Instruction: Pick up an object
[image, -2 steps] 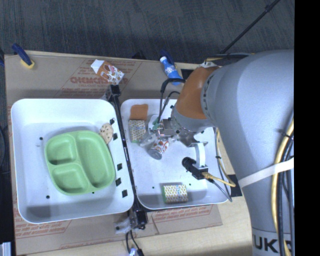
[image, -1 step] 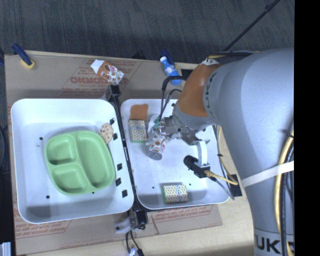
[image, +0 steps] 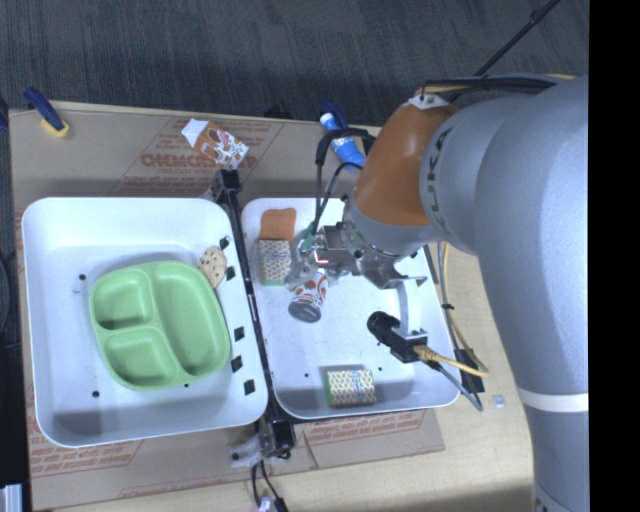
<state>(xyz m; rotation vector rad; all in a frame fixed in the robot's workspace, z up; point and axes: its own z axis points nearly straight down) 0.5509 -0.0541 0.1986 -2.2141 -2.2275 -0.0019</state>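
You see two white bins side by side on a cardboard-covered surface (image: 160, 160), the left bin (image: 45, 300) holding a green divided plate (image: 160, 325), a blue clamp (image: 45, 112) at the far left corner.

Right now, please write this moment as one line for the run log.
arm: over right bin | gripper: above can | green plate: left bin

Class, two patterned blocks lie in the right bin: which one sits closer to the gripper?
The patterned block beside the orange sponge; the other block lies at the bin's near edge.
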